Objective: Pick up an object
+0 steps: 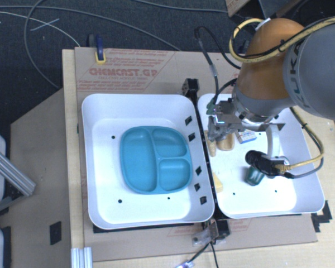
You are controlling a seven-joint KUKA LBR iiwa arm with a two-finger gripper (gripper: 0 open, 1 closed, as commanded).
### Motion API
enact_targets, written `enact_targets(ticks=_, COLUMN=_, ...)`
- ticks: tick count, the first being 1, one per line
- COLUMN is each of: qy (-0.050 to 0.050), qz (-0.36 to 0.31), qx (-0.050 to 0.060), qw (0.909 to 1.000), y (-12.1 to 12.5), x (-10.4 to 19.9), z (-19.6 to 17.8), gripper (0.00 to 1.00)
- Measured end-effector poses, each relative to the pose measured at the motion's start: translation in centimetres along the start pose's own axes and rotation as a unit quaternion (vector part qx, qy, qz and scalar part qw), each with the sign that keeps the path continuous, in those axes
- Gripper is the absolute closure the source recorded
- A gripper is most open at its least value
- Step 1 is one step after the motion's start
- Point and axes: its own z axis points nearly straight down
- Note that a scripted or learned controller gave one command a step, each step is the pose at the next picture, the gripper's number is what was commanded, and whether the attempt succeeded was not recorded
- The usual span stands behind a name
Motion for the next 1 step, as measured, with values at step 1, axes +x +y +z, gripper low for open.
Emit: enact_targets(ticks=1, qy=0.0, qz=0.0, qx=0.0, qw=1.0, y=-1.54, x=5.72, z=-0.67, gripper=1.0)
